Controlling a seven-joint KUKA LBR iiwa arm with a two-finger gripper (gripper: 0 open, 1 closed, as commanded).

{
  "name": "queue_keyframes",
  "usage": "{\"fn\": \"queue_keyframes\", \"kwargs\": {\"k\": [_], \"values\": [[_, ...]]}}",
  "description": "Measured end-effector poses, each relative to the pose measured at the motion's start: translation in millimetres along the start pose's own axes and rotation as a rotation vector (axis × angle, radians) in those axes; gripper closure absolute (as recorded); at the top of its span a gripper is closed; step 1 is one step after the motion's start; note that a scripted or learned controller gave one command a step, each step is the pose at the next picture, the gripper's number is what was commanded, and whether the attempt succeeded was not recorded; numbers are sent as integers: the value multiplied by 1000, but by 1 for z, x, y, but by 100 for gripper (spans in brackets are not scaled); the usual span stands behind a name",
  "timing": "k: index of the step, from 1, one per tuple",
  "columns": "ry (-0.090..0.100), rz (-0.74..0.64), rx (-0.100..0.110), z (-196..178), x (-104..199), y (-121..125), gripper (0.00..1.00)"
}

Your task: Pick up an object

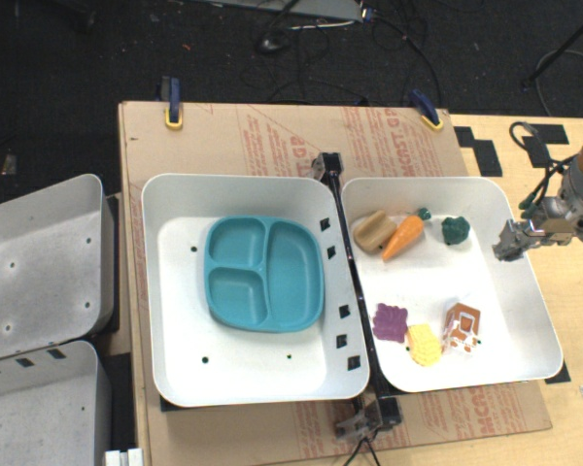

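**Gripper parked at the right bin's edge**

The gripper (pixel 513 242) sits over the right bin's (pixel 525 289) right rim; can't tell its state. Carrot (pixel 402 237), green piece (pixel 455 229) and corn (pixel 424 345) lie apart with bare floor around. Teal tray (pixel 265 273) fills the left bin (pixel 175 289).

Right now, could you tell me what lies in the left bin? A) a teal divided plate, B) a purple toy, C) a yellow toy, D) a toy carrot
A: the teal divided plate lies alone in the left bin, while the toy carrot, purple toy and yellow toy all lie in the right bin.
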State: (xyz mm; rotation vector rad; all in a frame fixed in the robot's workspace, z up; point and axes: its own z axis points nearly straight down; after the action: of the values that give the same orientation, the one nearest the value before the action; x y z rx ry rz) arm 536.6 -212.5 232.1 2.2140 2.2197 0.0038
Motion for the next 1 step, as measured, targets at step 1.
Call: {"fn": "queue_keyframes", "kwargs": {"k": [1], "values": [[0,-1,0,-47,0,2,100]]}}
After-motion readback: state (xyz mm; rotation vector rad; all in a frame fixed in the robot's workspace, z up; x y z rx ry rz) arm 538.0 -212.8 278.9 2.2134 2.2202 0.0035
